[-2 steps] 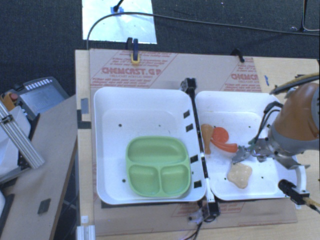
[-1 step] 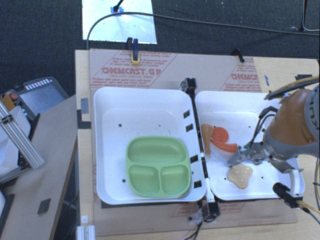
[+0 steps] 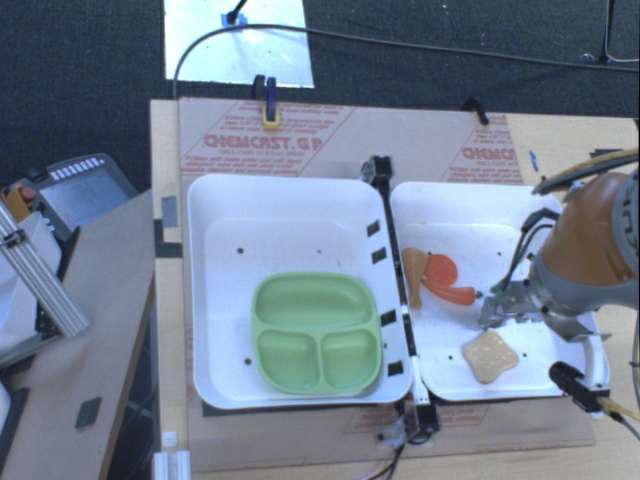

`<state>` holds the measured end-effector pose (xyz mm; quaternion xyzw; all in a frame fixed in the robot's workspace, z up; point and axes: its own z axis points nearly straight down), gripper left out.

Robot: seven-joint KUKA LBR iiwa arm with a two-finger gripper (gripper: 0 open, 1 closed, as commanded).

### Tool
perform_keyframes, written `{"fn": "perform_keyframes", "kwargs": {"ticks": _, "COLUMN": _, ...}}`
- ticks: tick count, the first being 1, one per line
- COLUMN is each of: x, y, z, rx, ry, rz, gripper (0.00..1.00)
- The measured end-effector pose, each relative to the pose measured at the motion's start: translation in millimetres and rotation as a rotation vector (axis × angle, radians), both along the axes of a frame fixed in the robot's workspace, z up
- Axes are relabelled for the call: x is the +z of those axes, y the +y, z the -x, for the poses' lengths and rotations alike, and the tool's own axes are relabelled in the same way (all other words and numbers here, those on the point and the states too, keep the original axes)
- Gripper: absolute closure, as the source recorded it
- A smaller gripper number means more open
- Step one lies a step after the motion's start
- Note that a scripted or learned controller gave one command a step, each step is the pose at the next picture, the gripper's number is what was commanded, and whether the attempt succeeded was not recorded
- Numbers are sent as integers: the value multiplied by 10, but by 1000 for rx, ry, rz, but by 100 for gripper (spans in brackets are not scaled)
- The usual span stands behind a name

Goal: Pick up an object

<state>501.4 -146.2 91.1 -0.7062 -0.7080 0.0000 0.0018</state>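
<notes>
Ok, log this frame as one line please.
gripper: low in right bin | holding: unclear | nearby: toast, red-orange toys | left bin: green tray

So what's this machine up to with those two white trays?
A grey and orange robot arm reaches into the right bin, trying to pick something up. Its tool hangs low just above a slice of toy bread, with a red and orange toy food piece lying to its left. Nothing shows gripped yet. The left bin holds a green divided plate.
</notes>
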Motion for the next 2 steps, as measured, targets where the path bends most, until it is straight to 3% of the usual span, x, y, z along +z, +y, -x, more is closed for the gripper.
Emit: {"fn": "perform_keyframes", "kwargs": {"ticks": 2, "x": 936, "y": 75, "z": 26, "rx": 3, "ry": -4, "rz": 3, "gripper": 100}}
